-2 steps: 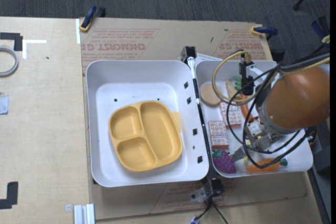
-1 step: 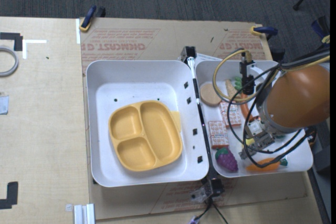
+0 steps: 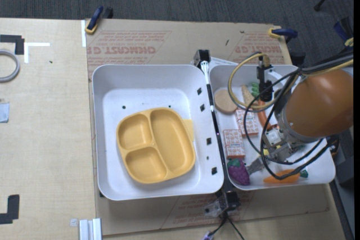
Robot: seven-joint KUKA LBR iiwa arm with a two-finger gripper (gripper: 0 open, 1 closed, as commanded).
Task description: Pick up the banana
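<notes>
My arm, with its orange band (image 3: pixel 320 104), reaches in from the right and hangs over the right bin (image 3: pixel 315 180). Its gripper (image 3: pixel 263 159) is low at the bin's front, just right of a purple bunch of grapes (image 3: pixel 239 172), and is largely hidden by the wrist and cables. A pale yellow strip (image 3: pixel 190 131) shows along the right edge of the yellow divided plate (image 3: pixel 156 144) in the left bin (image 3: pixel 107 121). I cannot tell whether that strip is the banana. Nothing can be seen held in the gripper.
The right bin holds several toy foods: a tan round piece (image 3: pixel 225 101), red-and-white packets (image 3: pixel 233 143), a green piece (image 3: pixel 256 89) and an orange carrot (image 3: pixel 284 179). Black and yellow cables loop over that bin. Both bins sit on brown cardboard (image 3: pixel 146 45).
</notes>
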